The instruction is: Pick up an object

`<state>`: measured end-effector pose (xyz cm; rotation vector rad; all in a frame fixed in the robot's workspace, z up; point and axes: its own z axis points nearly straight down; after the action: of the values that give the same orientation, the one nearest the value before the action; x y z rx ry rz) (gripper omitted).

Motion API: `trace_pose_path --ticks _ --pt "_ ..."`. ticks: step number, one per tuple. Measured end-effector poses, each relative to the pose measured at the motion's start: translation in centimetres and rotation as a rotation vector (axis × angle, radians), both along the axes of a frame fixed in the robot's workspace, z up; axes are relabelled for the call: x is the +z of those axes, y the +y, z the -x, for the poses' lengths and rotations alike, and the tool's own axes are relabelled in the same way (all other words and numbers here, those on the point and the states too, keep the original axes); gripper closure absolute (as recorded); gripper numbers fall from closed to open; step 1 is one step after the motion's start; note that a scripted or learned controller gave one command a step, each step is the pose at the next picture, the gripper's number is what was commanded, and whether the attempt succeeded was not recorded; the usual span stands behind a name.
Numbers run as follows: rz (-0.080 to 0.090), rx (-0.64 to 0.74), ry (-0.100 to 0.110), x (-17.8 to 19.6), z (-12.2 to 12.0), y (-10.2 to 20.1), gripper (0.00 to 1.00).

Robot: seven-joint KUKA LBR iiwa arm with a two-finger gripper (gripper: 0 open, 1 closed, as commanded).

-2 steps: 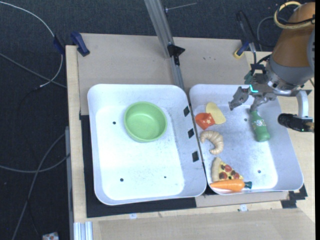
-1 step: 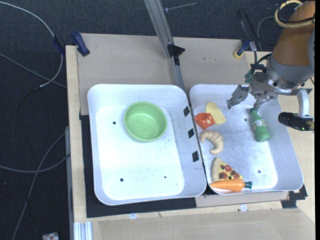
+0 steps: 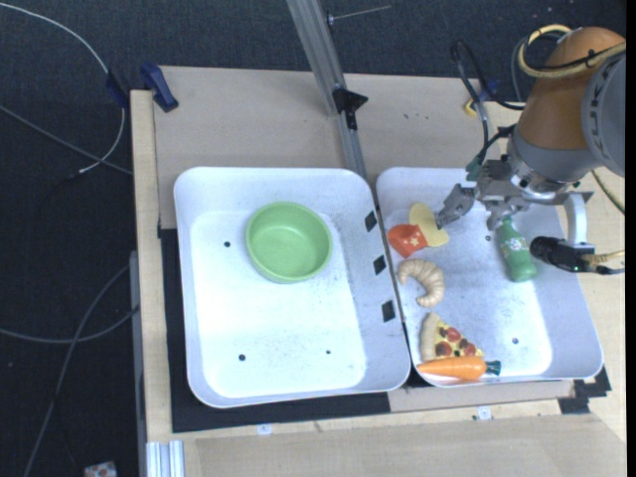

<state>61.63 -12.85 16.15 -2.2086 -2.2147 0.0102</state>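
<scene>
The small green plastic bottle lies on its side on the floor of the right-hand shallow white bin, just beside the gripper on the arm's side and a little nearer the front of the bench, apart from the fingers as far as I can see. The gripper hangs low over the back part of that bin with its two fingers spread apart and nothing between them. One grey finger points at a pale yellow wedge-shaped toy, close to it or just touching. A red toy piece sits against that wedge, further from the gripper. Toward the front from the gripper lie a tan toy croissant, then a toy pizza slice and an orange toy carrot at the bin's front rim. Well away, past the divide, a round light green bowl stands in the left-hand white bin.
</scene>
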Motion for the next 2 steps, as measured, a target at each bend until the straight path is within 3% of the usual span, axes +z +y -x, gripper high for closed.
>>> trace_pose_path --ticks 1,2 --pt "0.0 -0.004 0.0 -6.33 0.18 -0.36 0.0" --pt "-0.001 -0.005 -0.001 -6.54 0.25 -0.29 0.0"
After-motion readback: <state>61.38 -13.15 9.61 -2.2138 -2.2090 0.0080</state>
